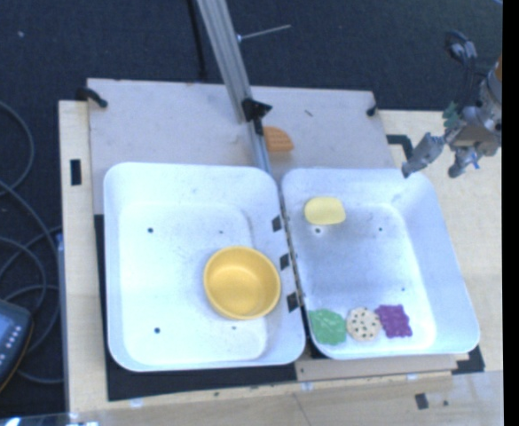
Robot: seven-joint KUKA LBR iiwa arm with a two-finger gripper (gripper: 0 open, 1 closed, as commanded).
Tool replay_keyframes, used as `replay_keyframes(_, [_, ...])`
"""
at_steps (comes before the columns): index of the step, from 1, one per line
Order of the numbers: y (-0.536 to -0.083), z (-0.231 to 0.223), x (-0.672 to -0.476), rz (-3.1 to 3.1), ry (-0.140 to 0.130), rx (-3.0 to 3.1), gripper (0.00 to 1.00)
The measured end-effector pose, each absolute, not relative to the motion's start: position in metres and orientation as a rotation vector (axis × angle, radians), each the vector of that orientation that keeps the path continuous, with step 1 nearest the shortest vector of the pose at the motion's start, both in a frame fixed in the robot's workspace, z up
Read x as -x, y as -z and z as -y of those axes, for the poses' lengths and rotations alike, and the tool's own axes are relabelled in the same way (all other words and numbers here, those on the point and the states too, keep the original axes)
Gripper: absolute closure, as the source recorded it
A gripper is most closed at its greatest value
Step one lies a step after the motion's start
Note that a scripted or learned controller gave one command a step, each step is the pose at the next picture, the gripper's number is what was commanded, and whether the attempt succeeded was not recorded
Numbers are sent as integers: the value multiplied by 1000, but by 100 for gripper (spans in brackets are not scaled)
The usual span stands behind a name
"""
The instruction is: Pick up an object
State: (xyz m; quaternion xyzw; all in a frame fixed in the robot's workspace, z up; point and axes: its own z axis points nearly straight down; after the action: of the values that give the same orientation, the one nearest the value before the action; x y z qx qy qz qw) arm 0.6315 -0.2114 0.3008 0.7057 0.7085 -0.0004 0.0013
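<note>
The pincer (pixel 444 156) hangs spread and holding nothing past the right bin's (pixel 436 229) far corner, while the small yellow piece (pixel 325 210) lies alone near that bin's far left wall, probably light, smooth-skinned, best pinched across its narrow width.

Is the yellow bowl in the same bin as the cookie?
No, the yellow bowl sits in the left bin, while the cookie lies in the right bin between a green piece and a purple piece.
</note>
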Motion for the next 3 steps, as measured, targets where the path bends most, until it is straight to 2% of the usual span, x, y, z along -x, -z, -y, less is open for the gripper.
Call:
replay_keyframes(1, [-301,212,-631,-2224,2,-2215,0])
replay_keyframes(3, [-184,215,-634,-2226,6,-2221,0])
